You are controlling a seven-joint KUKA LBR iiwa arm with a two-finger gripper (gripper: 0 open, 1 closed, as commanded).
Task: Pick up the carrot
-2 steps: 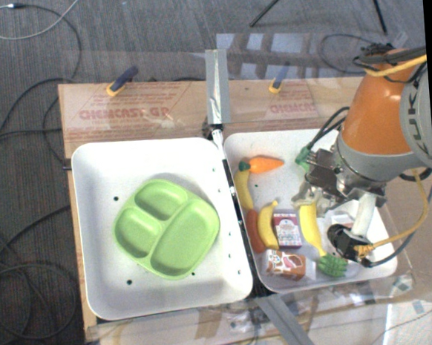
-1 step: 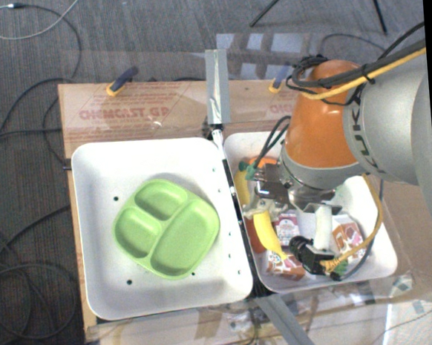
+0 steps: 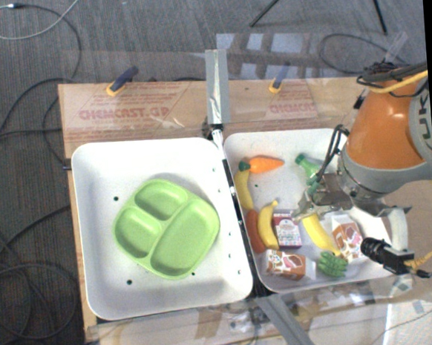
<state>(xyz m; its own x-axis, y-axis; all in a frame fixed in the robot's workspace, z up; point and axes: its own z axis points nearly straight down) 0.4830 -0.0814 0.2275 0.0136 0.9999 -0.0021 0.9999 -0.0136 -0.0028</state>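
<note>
Well, carrot [image 3: 261,164] lies crosswise, tip pointing right.

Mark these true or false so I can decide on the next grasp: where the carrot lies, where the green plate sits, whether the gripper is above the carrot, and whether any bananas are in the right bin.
1. The carrot lies in the right bin, near its far left corner. True.
2. The green divided plate sits in the right bin. False: it sits in the left bin.
3. The gripper is directly above the carrot. False: it is over the middle of the right bin, nearer than the carrot and to its right.
4. A banana lies in the right bin. True.
</note>
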